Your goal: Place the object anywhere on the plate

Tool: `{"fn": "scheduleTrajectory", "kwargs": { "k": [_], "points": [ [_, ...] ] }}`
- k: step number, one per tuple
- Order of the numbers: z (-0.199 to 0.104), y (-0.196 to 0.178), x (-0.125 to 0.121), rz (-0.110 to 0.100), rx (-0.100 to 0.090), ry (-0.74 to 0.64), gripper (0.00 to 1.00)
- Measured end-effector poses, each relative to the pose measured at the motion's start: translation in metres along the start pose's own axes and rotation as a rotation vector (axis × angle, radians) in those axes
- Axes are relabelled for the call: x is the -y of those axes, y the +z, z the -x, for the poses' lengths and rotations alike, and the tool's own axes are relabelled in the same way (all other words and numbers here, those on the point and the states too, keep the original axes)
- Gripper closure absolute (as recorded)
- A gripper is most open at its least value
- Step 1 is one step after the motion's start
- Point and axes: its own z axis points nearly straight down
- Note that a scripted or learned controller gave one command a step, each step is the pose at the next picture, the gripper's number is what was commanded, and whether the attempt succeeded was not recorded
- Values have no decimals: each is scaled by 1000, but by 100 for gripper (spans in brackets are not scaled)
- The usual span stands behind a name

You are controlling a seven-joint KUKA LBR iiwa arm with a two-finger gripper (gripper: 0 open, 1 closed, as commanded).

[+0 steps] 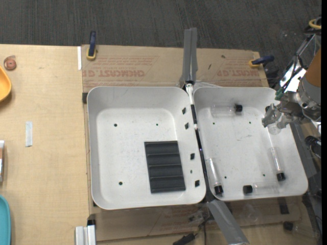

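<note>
A dark ribbed rectangular plate (164, 166) lies flat in the left bin (102, 137), toward its front right. Several clear tubes with black caps lie in the right bin (240, 137): one near the back wall (225, 109), one along the left wall (211, 173), one along the front wall (259, 188) and one by the right wall (276, 161). My gripper (274, 119) hangs over the right bin's right rim, just behind the right-hand tube. It is far from the plate. Something pale and glassy blurs around its tip.
A grey metal divider bar (190, 60) runs between the bins toward the back. Blue and yellow clamps (92, 46) (260, 62) pin the cardboard behind them. An orange dish edge (4, 86) and small items sit on the wooden bench at the left.
</note>
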Motion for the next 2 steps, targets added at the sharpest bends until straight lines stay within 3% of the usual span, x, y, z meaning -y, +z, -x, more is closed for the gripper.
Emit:
{"fn": "scheduleTrajectory", "kwargs": {
  "k": [1,2],
  "points": [
    [-48,70,-12,0,-1,36,100],
    [-118,17,43,0,-1,-83,100]
  ]
}}
